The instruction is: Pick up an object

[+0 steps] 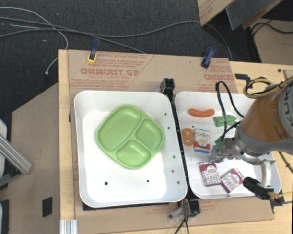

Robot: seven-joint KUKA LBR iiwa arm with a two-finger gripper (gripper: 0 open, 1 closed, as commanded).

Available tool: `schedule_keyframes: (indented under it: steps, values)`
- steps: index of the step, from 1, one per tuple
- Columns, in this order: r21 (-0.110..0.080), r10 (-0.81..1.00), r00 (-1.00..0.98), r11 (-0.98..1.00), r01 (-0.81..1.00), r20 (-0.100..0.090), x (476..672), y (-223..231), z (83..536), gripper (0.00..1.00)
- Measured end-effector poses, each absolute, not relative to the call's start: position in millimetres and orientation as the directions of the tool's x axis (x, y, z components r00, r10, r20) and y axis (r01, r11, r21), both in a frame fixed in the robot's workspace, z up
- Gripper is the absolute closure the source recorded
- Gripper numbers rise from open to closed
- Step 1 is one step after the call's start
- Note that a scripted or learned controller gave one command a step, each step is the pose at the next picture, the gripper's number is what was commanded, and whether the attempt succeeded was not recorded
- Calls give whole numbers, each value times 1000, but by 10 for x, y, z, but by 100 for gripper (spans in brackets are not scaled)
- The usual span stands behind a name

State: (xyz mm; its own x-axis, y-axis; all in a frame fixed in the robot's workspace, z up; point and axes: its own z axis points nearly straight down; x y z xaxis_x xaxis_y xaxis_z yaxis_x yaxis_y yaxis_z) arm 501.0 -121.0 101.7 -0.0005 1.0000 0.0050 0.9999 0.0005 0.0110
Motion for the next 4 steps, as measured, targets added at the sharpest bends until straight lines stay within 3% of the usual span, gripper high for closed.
schedule_keyframes:
  steps: [2,3,4]
  values:
    - [7,1000,-1,1,1000,-2,4959,-1270,2234,100]
    - [4,1000,-1,1,1000,-1,4970,-1271,2457,100]
    - [-2,1000,-5,5,1000,3,4951,-779,2380,100]
